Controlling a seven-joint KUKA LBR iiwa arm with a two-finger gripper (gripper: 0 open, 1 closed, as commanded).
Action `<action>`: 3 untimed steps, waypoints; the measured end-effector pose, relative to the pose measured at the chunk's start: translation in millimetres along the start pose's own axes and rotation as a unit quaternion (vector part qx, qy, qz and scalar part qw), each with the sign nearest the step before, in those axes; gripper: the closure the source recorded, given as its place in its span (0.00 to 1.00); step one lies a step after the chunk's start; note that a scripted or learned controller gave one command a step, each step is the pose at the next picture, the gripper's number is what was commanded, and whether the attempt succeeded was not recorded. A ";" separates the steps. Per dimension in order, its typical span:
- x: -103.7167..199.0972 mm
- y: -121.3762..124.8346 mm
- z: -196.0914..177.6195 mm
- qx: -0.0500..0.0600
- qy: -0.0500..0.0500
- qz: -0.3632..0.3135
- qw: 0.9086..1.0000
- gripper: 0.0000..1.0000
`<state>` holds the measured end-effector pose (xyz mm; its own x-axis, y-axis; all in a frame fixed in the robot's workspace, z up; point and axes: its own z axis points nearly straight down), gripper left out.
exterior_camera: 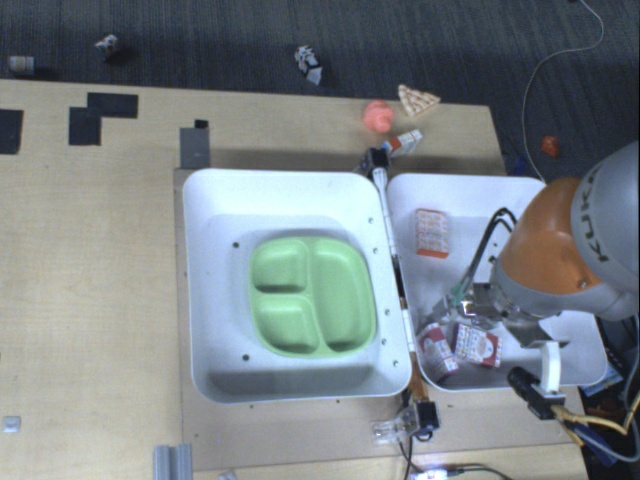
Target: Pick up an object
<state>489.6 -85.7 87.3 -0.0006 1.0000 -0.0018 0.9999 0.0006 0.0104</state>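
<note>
In the right bin [520, 196], my gripper [458, 316] hangs low over the near left corner, under the grey wrist and orange band. Just below it lie a red and white packet [477, 345] and a dark red and white thing [437, 348], close together against the bin's near wall. Whether the gripper touches either one is hidden by the wrist. An orange and white packet [431, 233] lies flat at the far left of this bin, apart from the gripper.
The left bin [215, 268] holds a green divided plate [312, 294]. Behind the bins on the bench lie a pink ball [378, 116], a toy pizza slice [418, 100] and a small tube [404, 143].
</note>
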 end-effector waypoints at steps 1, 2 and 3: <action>0.5 2.5 -11.4 -0.003 0.000 -0.001 1.000 1.00; 0.6 2.4 -11.3 -0.003 0.000 -0.001 1.000 0.00; 1.4 4.1 -21.8 -0.005 0.000 -0.002 1.000 1.00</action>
<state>493.4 -84.3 109.1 -0.0042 1.0000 -0.0013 0.9998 0.0042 0.0205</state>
